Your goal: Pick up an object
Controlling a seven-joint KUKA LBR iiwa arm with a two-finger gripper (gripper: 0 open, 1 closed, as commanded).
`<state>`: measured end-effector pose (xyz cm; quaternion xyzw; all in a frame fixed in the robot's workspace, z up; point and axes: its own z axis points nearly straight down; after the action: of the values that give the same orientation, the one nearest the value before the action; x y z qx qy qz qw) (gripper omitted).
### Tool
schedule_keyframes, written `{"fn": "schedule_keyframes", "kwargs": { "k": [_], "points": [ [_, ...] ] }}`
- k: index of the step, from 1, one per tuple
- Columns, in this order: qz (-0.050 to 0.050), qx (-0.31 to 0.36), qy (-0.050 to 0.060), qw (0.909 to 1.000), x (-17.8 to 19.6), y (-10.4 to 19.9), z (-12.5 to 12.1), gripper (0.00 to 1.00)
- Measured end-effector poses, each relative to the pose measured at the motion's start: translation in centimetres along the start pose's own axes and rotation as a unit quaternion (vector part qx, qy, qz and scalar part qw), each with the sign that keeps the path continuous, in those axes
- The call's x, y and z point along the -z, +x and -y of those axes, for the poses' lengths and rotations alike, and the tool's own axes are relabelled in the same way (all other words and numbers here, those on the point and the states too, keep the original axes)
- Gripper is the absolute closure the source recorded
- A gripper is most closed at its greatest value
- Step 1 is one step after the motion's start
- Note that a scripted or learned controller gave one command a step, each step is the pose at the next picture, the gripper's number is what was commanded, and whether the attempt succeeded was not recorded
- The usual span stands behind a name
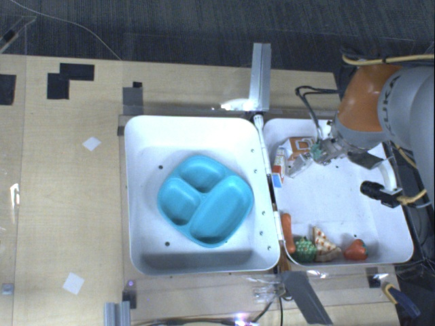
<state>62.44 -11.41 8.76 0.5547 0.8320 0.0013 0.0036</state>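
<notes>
Pale wooden bench (61,202), two shallow white bins side by side, robot arm (401,107) reaching in from the right.

At centre, the left bin (136,182) holds a blue three-compartment plate (205,200). In the right bin (401,243), the gripper (318,151) sits low in the upper left corner, just beside an orange-and-white packet (298,148); whether it is clenched or released cannot be told. Toy food lies along that bin's lower edge: a carrot (287,228), broccoli (305,249), a pizza slice (324,244) and a red strawberry (355,250).
</notes>
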Motion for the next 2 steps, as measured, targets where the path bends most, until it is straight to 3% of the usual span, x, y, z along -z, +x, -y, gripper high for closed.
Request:
{"fn": "schedule_keyframes", "kwargs": {
  "k": [1, 2],
  "points": [
    [-0.010, 0.016, 0.029, 0.9994, 0.0, -1.8, -2.7, 0.00],
    [-0.001, 0.073, 0.000, 0.9973, 3.9, 2.5, 1.7, 0.00]
  ]
}}
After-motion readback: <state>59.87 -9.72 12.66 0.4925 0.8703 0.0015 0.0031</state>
